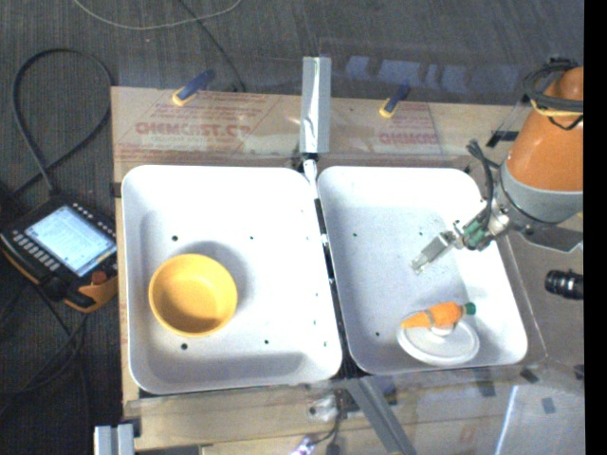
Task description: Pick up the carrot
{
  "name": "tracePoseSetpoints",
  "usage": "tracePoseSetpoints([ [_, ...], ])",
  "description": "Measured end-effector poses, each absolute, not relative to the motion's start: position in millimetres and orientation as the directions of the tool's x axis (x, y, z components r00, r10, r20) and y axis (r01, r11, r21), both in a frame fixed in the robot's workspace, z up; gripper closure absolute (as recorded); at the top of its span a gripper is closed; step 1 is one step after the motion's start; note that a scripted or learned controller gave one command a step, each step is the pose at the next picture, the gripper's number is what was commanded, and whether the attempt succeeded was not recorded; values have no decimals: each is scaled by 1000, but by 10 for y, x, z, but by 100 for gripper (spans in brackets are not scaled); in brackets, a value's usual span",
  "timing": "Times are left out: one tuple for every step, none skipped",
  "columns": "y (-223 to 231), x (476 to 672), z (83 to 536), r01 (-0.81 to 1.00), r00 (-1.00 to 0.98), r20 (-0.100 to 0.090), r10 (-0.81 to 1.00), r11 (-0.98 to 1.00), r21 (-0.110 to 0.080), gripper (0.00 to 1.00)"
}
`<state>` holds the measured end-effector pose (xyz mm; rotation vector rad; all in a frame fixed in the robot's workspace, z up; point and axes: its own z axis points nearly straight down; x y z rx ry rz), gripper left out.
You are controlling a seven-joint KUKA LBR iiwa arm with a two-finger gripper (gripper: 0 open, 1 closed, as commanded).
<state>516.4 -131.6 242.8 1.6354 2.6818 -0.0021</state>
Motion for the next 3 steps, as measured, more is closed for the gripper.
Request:
tracePoseSetpoints([
  [-1541,4844,961,919,-394,-1,919,394,1,0],
  [-1528,4862,1051,919,-395,-2,919,395,5,100],
  [-1528,4859,1048,919,-395,-2,919,395,4,0],
])
